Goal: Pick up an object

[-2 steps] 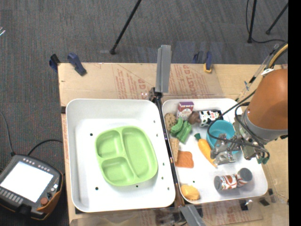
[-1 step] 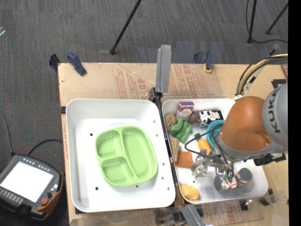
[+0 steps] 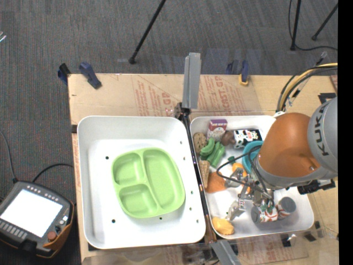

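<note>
Claw [image 3: 246,200] low in the right bin [image 3: 300,224] among cluttered toys, grip state impossible to tell.

Even overhead light, soft shadows, slightly grainy, mild blur

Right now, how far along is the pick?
Done: the grey arm is lowered over the right white bin, gripper among the small cluttered items. In hand: nothing visibly held. Left: grasp one item and lift. The green divided plate lies in the left white bin.
</note>
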